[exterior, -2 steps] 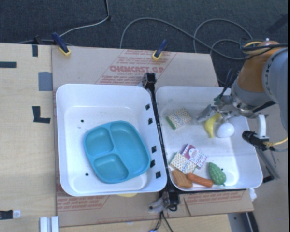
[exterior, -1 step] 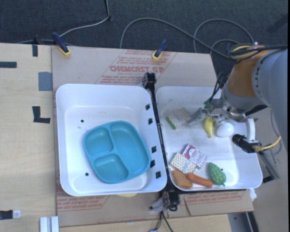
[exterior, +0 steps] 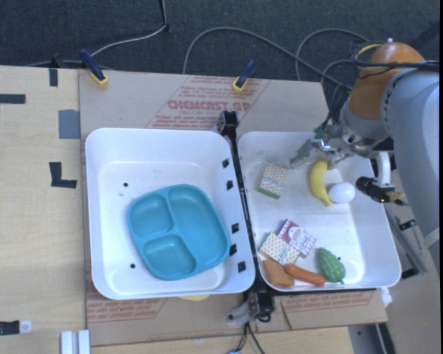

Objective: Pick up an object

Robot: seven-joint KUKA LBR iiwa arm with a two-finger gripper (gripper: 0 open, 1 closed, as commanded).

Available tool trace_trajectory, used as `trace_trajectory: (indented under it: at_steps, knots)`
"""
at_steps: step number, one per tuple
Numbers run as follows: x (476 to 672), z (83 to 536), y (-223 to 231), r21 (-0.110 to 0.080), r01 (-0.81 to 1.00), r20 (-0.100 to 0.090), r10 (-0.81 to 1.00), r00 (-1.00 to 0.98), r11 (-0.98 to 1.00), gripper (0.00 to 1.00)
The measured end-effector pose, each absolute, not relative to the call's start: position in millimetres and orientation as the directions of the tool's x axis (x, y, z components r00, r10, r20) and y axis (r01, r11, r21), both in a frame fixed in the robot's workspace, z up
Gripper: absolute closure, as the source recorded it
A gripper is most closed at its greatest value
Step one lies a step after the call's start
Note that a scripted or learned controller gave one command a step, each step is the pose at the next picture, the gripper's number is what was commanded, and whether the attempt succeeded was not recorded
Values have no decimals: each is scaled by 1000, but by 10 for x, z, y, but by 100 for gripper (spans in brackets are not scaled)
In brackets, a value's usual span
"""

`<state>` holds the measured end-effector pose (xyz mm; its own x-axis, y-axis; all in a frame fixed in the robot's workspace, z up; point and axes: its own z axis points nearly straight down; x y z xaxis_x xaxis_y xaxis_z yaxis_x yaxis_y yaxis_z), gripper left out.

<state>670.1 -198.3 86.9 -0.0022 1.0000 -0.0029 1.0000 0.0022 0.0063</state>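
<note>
Two white bins [exterior: 103, 198]. A turquoise divided plate [exterior: 179, 231], a yellow banana [exterior: 320, 182], a white egg [exterior: 342, 192], an orange carrot [exterior: 304, 274], a bumpy green vegetable [exterior: 331, 265], a red-and-white patterned packet [exterior: 295, 236].

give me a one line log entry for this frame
gripper: open, holding nothing | position: right bin, above banana | left bin: blue tray

Bright, even light from above washes my two white bins [exterior: 103, 198] nearly featureless; shadows stay soft, and the picture is slightly grainy.
</note>
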Motion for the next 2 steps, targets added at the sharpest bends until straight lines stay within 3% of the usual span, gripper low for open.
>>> trace_trajectory:
  at_steps: [1, 2]
  knots:
    - [6437, 868, -1807, 4, 1000, -4, 1000, -1, 1, 0]
    - [6441, 969, -1811, 5, 1000, -5, 1000, -1, 1, 100]
